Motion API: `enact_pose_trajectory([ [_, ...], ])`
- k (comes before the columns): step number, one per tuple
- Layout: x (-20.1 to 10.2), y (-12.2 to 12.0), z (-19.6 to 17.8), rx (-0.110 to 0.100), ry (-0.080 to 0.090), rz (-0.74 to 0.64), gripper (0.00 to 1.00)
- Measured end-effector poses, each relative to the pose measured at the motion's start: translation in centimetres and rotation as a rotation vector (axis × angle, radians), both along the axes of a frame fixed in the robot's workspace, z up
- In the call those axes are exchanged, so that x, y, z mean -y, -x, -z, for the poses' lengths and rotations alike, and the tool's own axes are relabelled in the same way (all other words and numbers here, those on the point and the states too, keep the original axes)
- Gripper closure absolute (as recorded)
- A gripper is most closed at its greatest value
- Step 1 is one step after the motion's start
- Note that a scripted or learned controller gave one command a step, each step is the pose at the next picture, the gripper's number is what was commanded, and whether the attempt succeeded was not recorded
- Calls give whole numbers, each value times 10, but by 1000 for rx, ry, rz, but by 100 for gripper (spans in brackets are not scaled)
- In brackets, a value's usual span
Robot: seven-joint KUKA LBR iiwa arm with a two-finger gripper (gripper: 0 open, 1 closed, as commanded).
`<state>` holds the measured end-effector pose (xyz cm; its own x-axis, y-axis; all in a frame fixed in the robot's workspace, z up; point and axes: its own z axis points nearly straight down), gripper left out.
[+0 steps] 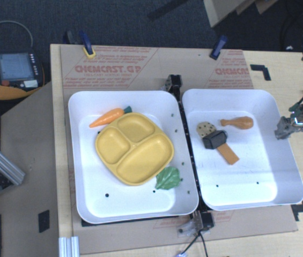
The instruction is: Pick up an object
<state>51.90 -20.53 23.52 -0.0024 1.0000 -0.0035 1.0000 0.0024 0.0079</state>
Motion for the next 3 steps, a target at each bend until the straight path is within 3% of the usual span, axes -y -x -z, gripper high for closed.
enact_pose_trajectory([
  [1,-50,-18,12,-9,-5,-3,100],
  [3,-157,-59,30,-6,-5,-4,100],
])
